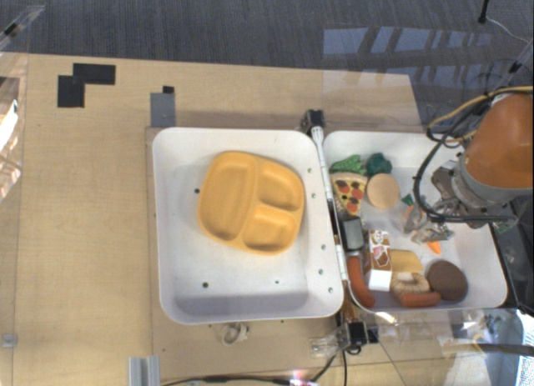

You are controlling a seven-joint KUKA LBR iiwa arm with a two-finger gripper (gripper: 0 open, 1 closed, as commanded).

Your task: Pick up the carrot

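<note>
The right white bin (492, 269) holds a crowd of toy foods. A small orange piece, which looks like the carrot (435, 248), pokes out at the bin's middle right. My gripper (424, 228) hangs right over it, low in the bin, and hides most of it. The arm's orange band (503, 141) and grey wrist come in from the right edge. Whether the carrot is touched or gripped is hidden.
A yellow divided plate (250, 201) lies in the left bin (242, 299). Around the gripper are a pizza slice (349, 193), a beige disc (384, 191), green leafy toys (350, 163), a brown patty (446, 280), sausages (359, 280) and a small white carton (380, 251).
</note>
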